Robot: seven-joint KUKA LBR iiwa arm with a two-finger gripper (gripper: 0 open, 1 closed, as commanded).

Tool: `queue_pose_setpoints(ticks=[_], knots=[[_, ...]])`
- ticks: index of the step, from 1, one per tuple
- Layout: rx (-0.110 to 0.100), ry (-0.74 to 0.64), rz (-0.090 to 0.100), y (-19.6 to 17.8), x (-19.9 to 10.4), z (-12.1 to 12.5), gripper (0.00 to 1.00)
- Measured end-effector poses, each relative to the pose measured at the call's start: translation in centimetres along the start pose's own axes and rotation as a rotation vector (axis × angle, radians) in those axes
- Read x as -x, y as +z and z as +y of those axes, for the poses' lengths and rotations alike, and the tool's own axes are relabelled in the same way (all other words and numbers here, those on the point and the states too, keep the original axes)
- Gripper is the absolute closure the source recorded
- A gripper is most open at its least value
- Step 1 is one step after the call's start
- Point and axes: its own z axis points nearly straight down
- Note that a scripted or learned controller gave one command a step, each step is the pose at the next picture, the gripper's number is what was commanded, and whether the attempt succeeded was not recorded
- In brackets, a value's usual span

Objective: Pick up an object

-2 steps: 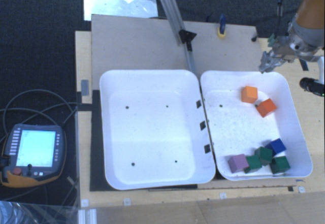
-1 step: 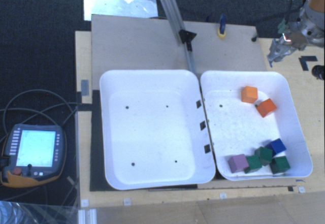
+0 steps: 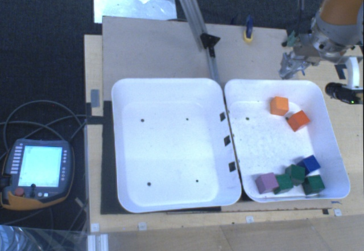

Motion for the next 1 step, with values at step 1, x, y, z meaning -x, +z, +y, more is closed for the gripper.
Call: queue_pose_setpoints(ticks=[1], knots=[[-0.001, 0.000, 0.000, 1.89, -4.91, -0.95, 1.00]])
